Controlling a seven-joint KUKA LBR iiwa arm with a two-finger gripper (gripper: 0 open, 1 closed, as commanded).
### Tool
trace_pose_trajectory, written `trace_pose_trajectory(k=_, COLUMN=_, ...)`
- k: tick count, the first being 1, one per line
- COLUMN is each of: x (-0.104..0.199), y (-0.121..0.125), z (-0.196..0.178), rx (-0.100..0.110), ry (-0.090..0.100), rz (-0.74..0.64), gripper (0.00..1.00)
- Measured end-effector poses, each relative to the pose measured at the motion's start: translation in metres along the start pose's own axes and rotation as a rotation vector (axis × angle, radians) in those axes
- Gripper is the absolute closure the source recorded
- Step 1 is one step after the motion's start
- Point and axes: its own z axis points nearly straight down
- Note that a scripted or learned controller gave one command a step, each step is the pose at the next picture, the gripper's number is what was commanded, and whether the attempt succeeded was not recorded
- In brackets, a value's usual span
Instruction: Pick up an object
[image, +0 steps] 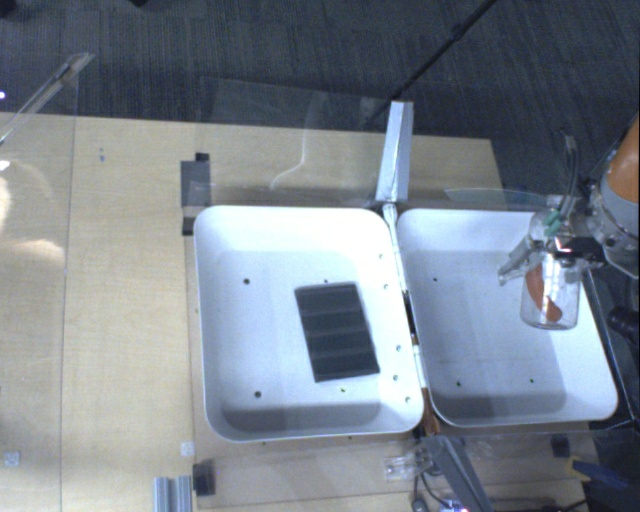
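1. Dark grey carpet (250, 40) covers the floor behind the table.
2. The table (110, 300) is pale wood, and a clear sheet lies on its left part, with bright glare on it.
3. Two white bins sit side by side on the table, touching in the middle.
4. The left bin (230, 400) holds a flat black ridged pad (337, 331), lying a bit tilted near the bin's middle.
5. A grey metal post (396, 150) stands at the back, just where the two bins meet.
6. The right bin (470, 390) has a bare white floor with a few small dark dots.
7. The arm (620, 190) comes in from the right, with its orange band at the edge.
8. The claw (549, 262) is over the right side of the right bin.
9. A clear cup (550, 298) with something orange inside hangs just under the claw, above the bin floor.
10. The claw looks closed on the top of the cup.
11. Wires and small clamps show at the table's front edge, below the bins.
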Motion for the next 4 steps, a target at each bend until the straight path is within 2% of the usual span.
trace_pose_trajectory(k=1, x=-0.039, y=0.047, z=0.067, rx=0.001, ry=0.0, rz=-0.119, gripper=0.0)
trace_pose_trajectory(k=2, x=-0.058, y=0.083, z=0.193, rx=-0.003, ry=-0.001, rz=-0.26, gripper=0.0)
trace_pose_trajectory(k=3, x=-0.057, y=0.084, z=0.182, rx=-0.008, ry=-0.003, rz=-0.262, gripper=1.0)
trace_pose_trajectory(k=4, x=-0.025, y=0.099, z=0.083, rx=-0.005, ry=-0.002, rz=-0.218, gripper=1.0)
